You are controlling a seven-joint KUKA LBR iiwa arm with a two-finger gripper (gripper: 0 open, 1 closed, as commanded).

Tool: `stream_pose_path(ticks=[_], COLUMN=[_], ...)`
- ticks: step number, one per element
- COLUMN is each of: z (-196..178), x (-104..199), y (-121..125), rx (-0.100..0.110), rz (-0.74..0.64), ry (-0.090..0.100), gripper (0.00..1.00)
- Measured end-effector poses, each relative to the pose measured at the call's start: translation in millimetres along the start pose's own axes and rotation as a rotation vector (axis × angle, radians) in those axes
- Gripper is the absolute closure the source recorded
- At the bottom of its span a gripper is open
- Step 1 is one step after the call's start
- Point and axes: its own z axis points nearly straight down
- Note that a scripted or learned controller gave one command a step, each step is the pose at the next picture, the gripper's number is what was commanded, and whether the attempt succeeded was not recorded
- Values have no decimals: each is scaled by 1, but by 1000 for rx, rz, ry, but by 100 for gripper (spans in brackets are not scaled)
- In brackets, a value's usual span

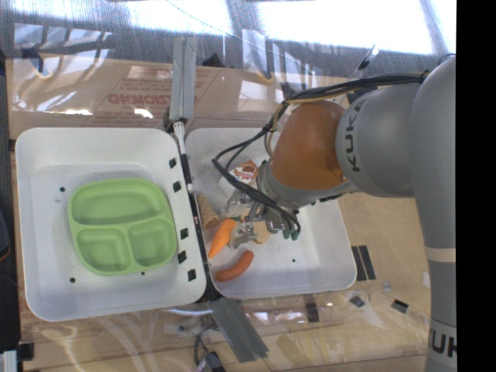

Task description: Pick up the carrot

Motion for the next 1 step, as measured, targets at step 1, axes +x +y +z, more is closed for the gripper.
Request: stream_pose_path(ticks=[1], z=[-93], x=[-20], y=[63], rx=[-3], rz=[133], ry=[-4], gripper=[100])
